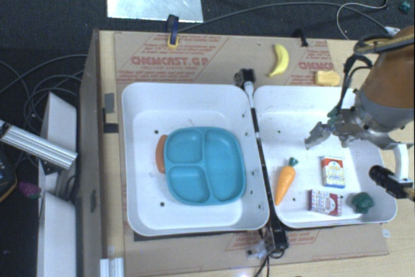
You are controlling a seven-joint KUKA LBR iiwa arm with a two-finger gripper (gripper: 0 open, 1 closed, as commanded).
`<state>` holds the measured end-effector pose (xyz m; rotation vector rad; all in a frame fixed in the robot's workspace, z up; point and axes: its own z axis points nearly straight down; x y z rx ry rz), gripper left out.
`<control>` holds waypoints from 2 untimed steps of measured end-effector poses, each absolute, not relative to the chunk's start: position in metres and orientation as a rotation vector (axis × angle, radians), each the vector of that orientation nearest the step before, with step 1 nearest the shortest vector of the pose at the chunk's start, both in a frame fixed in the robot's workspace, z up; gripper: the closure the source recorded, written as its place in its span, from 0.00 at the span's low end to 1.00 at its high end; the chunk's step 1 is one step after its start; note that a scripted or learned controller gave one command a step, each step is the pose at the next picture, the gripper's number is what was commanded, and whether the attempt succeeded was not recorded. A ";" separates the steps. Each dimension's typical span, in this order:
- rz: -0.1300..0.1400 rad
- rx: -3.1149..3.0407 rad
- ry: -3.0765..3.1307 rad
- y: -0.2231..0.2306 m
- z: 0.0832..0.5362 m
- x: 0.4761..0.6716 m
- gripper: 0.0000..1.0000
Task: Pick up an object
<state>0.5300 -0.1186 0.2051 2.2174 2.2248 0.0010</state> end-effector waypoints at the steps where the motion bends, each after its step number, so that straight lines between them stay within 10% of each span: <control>1: 0.001 2.219 2.223 -0.096 0.086 0.532 0.00; 2: 0.003 2.216 2.222 -0.105 0.136 0.551 0.00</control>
